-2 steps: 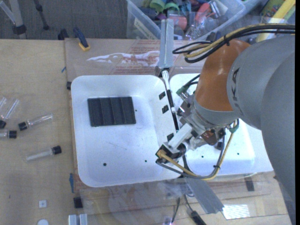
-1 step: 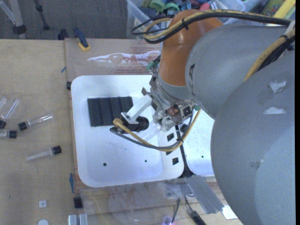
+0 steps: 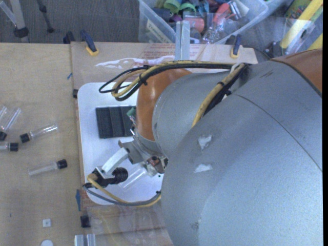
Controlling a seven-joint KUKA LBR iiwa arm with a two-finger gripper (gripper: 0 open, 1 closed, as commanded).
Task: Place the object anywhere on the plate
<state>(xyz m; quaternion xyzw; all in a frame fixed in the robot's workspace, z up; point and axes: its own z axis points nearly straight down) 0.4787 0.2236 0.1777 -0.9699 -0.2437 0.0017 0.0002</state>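
Overhead, pincer (image 3: pixel 137 160) hidden under the arm (image 3: pixel 230 152), opening impossible to tell.

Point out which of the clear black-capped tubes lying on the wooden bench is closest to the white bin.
The tube lying lowest, its black cap pointing right toward the white bin. The other tubes lie higher or farther left.

Bulky grey arm with orange band (image 3: pixel 148 104) looming over shallow white bin (image 3: pixel 88 99); ribbed black rectangular block (image 3: pixel 111 122) lying inside.

Grey arm (image 3: pixel 241 158) low, wrist bent leftward
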